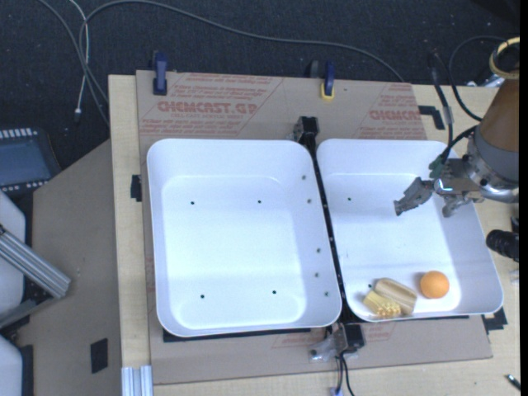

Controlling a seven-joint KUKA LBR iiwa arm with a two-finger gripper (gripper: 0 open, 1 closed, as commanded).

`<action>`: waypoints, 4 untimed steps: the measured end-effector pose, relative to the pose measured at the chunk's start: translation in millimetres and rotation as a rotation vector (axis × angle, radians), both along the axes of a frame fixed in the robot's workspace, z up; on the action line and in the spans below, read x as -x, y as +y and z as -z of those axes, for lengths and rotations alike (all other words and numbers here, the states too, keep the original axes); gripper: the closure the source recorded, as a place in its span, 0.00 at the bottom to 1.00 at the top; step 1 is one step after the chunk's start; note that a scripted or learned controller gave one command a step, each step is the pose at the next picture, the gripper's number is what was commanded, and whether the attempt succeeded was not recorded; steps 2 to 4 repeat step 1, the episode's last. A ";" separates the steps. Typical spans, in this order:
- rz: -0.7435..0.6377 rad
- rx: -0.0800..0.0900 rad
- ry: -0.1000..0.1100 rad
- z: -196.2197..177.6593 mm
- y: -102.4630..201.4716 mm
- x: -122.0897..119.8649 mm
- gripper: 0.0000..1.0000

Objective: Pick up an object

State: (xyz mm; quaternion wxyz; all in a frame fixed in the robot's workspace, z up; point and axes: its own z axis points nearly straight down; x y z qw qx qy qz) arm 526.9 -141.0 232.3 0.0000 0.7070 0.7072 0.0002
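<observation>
The right bin [371,180] holds three small things in its near corner: an orange ball [434,285], a tan bread-like roll [396,289] and a yellow ridged piece [382,305] touching the roll. My gripper [431,203] hovers over the right side of that bin, well behind these objects. It is open: its two dark fingers are spread apart and nothing sits between them. The arm comes in from the right edge of the view.
The left bin [165,221] lies beside the right one, with a black divider clamp [307,128] at the back between them. Blue and yellow clamps [159,69] pin the board's far edge. Cables run across the dark floor behind.
</observation>
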 end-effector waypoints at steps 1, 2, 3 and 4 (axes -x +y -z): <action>-0.012 -0.003 -0.001 -5.3 138.4 29.9 0.00; -0.012 -0.003 -0.001 -5.3 138.4 29.9 0.00; -0.012 -0.003 -0.001 -5.3 138.4 29.9 0.00; -0.012 -0.003 -0.001 -5.3 138.4 29.9 0.00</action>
